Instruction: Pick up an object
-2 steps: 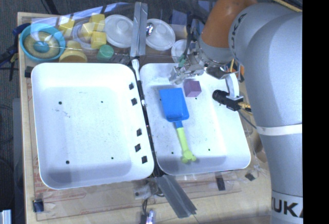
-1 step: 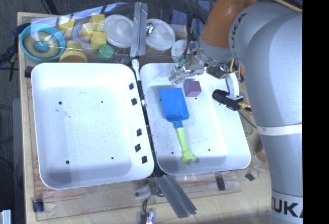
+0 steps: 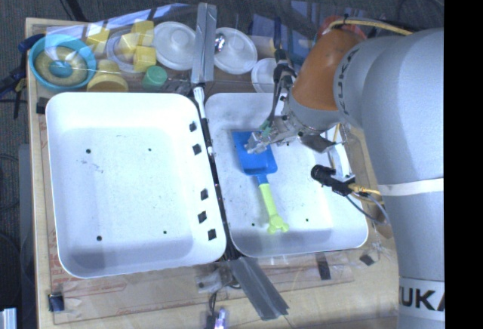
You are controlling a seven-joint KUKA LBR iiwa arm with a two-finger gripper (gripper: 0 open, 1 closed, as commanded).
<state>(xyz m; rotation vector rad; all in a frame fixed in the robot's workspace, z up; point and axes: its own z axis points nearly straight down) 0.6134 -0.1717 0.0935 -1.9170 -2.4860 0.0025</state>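
A toy shovel lies in the right bin [image 3: 317, 237], its blue scoop [image 3: 253, 159] toward the back and its yellow-green handle [image 3: 269, 207] running toward the front edge. My gripper [image 3: 259, 140] is low over the upper right part of the blue scoop, touching or nearly touching it. The grey arm with its orange band [image 3: 321, 71] comes in from the right and hides the bin's back right corner.
The left bin [image 3: 121, 184] lies beside the right one, with a dark divider [image 3: 207, 176] between them. Behind the bins stand several cups, lids and a blue bowl [image 3: 60, 63] under clear plastic. A metal bracket [image 3: 256, 290] sticks out at the front.
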